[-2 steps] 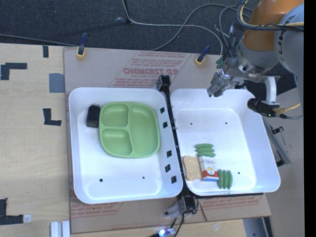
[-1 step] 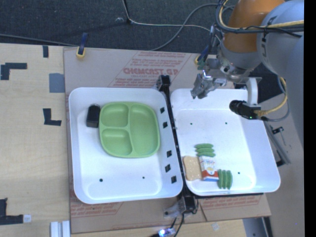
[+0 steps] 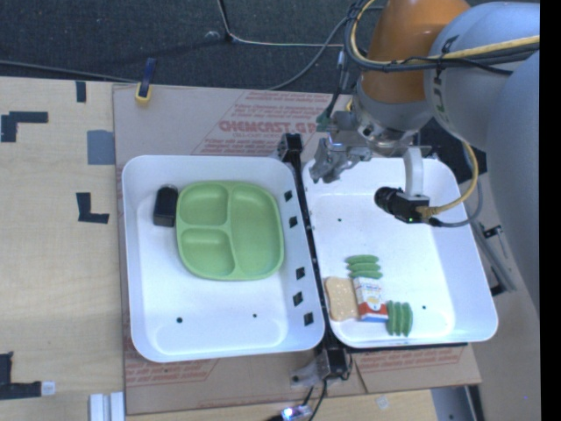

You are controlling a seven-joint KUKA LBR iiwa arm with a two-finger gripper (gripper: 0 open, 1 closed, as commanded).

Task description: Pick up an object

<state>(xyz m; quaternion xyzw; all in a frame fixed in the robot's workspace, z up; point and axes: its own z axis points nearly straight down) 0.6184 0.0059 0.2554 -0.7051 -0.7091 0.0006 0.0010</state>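
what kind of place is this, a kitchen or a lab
Most likely a robotics lab bench, not a kitchen: a grey arm with cabling hangs over two white bins, and the green tray and food items look like toy props.

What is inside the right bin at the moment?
In the right bin, near its front edge: two green pea pods, a tan cracker-like piece, a small carton and another green pod. The tool and arm cover the bin's back corner.
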